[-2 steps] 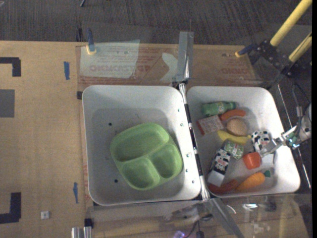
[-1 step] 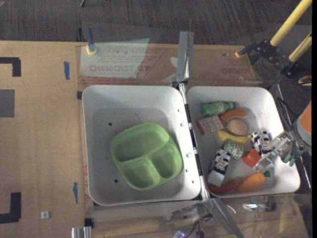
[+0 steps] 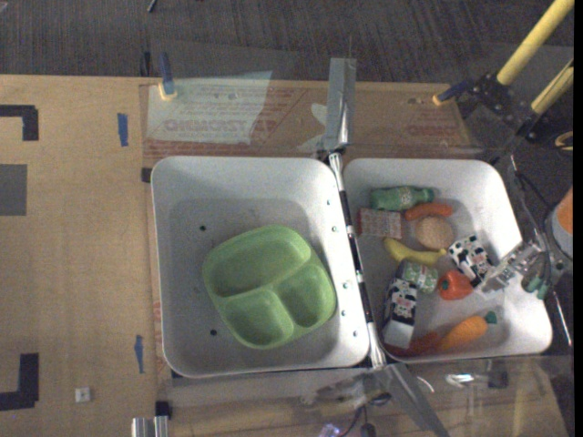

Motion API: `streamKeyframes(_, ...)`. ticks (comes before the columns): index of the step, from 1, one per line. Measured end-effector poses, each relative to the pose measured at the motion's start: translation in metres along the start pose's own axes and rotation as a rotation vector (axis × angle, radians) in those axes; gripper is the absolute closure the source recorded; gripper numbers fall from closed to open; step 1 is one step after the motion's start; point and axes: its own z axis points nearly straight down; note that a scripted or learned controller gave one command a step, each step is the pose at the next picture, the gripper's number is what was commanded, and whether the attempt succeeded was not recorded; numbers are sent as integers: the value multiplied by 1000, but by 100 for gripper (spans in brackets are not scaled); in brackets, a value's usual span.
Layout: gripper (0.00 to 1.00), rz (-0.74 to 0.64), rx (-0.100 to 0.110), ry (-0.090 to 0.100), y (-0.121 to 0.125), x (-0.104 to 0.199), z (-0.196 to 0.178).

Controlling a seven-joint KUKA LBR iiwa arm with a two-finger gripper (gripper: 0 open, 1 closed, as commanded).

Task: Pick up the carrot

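Observation:
The carrot (image 3: 463, 333) is orange with a small green top and lies flat near the front wall of the right bin (image 3: 519, 330). Its green end points right. My gripper (image 3: 516, 270) hangs over the right side of that bin, above and to the right of the carrot and apart from it. It sits just right of a cow-patterned carton (image 3: 469, 258). Nothing shows in its grasp.
The right bin also holds a green bottle (image 3: 401, 197), a banana (image 3: 409, 251), a round biscuit (image 3: 434, 233), a red pepper (image 3: 454, 285), a milk carton (image 3: 401, 304) and a red chili (image 3: 414, 342) beside the carrot. A green divided plate (image 3: 269, 286) lies in the left bin (image 3: 182, 198).

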Motion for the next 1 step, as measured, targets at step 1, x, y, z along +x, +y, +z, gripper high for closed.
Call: streamKeyframes(1,100,2,-4,-6,1,-2,-11)
